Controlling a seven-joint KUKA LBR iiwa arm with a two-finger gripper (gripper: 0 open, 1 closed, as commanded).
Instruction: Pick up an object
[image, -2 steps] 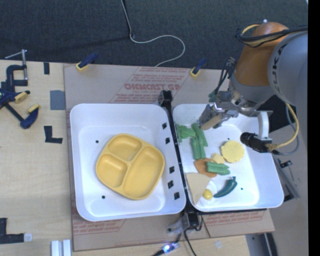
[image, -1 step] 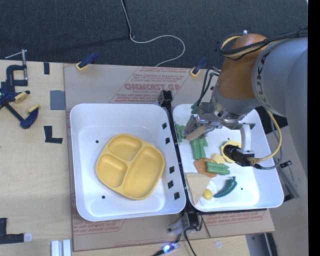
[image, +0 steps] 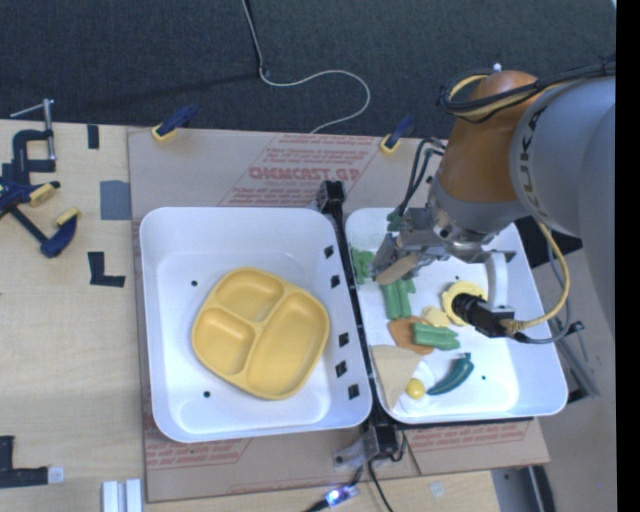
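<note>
Gripper (image: 398, 268) sits low in the right bin (image: 535, 395), at its upper-left; finger state cannot be told. Nearest object: green ridged piece (image: 401, 298), immediately at 6 o'clock of the gripper, long axis running 12-to-6. Cardboard underlay (image: 290, 172) carries red print, not legible.

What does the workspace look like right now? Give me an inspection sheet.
Surface: cardboard-covered bench bearing two white bins side by side.
Job's things: right bin holds small toy foods, among them a green pepper, a green bean-like piece and a yellow piece.
Clutter: left bin holds a yellow divided plate.
Claw: claw low over the right bin's far left corner; grip unclear.
Cables: thin white cable behind the bench.
Surroundings: clamps at left.
</note>
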